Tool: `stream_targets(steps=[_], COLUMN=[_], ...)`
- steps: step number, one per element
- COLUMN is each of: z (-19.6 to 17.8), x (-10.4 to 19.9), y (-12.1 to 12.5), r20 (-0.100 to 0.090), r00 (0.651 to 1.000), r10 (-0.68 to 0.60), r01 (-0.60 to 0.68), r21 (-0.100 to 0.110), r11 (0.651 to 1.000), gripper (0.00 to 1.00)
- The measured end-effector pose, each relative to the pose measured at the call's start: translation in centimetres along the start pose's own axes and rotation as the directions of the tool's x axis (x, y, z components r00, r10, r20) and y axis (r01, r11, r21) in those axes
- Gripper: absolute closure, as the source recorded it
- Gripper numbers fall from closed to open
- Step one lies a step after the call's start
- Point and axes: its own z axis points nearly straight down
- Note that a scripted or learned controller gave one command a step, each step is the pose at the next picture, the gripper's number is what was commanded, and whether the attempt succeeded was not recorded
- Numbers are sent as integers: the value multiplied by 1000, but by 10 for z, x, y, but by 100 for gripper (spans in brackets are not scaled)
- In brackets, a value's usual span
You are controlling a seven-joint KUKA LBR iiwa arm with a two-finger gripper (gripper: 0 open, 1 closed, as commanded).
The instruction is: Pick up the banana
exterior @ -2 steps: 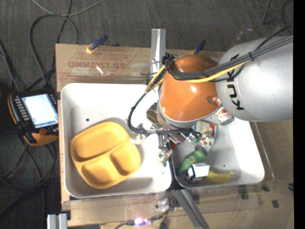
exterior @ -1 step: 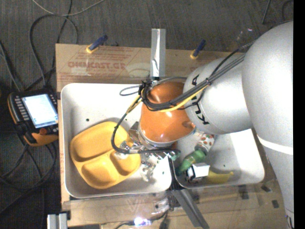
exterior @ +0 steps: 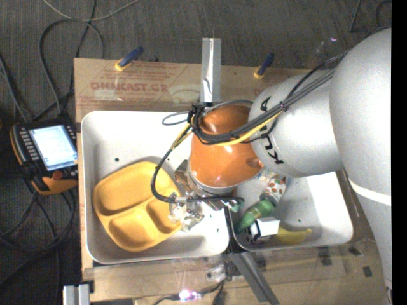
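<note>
claw (exterior: 187,213) over left bin (exterior: 127,122), by yellow tray (exterior: 130,211); open/closed: can't tell | banana (exterior: 294,236) in right bin (exterior: 331,189), front edge, long axis across | lies to claw's right → move rightward

Bright, even overhead light falls on the bench, washing the arm's grey casing (exterior: 318,126) almost to white at its upper right, where surface detail burns out. A soft sheen glints off the orange band (exterior: 222,151) and off the inner walls of the left bin (exterior: 127,122). The arm throws a soft-edged shadow across the right bin (exterior: 331,189), dimming the objects crowded beneath it. The dark carpet (exterior: 38,49) around the bench stays murky and grainy. A handheld screen (exterior: 54,146) at left glows pale blue, its contents overexposed. Fine detail is soft throughout, with the cardboard lettering (exterior: 127,86) only faintly legible.
</note>
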Motion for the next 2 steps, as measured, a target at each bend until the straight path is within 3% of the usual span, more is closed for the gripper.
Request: stream_targets(steps=[1, 2], z=[-161, -174], x=[-67, -69], y=[-7, -45], r20=[1, 1], r00=[995, 1000], r10=[-96, -17], r01=[96, 17], r21=[-7, -7], r11=[995, 1000], gripper=[100, 100])
